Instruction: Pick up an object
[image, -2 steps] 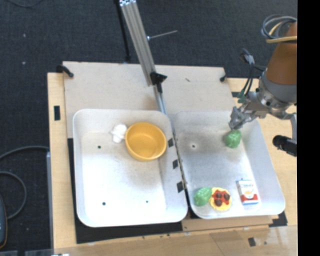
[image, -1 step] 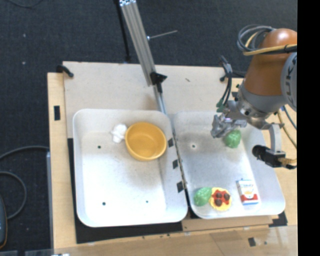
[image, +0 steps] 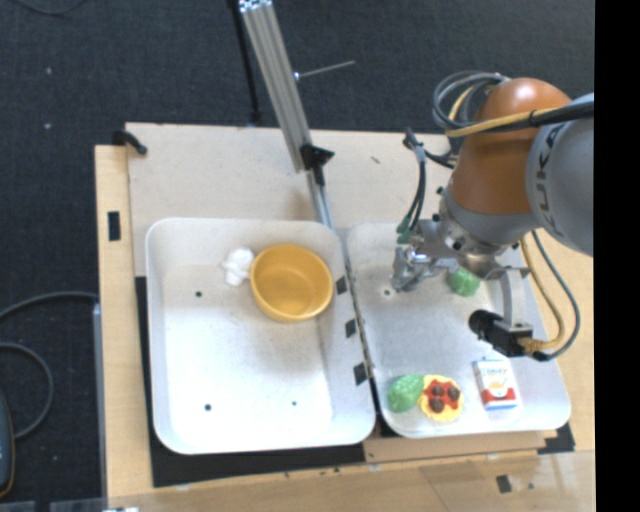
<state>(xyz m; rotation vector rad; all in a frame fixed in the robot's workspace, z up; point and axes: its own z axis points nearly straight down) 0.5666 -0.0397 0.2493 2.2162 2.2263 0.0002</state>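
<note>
From the camera view, the gripper (image: 408, 268) hangs low over the upper part of the right bin (image: 420, 325), and whether it is spread or closed cannot be told. The nearest candidate is a small green object (image: 465, 282), just beside it toward the arm and partly tucked under the wrist. Along the bin's near edge, well apart, lie a green leafy toy (image: 405, 391), a yellow-and-red toy (image: 441, 397) and a small carton (image: 496, 385). The left bin (image: 200, 400) holds a yellow bowl (image: 291, 282) touching a white lump (image: 238, 265).
</note>
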